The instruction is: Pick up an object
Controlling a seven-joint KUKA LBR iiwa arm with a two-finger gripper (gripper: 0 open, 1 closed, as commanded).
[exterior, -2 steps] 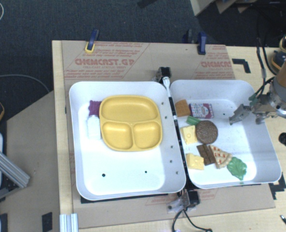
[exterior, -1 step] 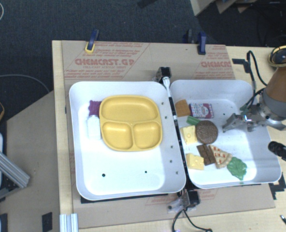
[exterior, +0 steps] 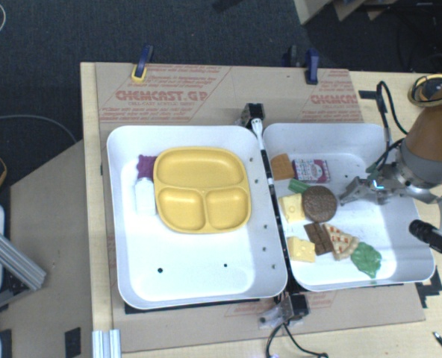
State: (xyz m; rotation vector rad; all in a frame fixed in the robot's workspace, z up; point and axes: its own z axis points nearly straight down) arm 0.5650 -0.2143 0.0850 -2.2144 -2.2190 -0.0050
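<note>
A green toy leaf [exterior: 366,259] and cheese wedge [exterior: 302,249] are lying nearest in the right bin [exterior: 400,271]. The pincer [exterior: 353,192] is hovering beside a brown disc [exterior: 319,203], its opening too blurred to judge. Beyond, "CHEMCAST GP" is showing on the surface [exterior: 161,94], partly covered.

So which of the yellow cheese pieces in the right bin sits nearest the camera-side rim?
The lower cheese wedge, beside the brown chocolate piece. The other cheese piece lies farther up the bin, left of the round brown cookie.
</note>
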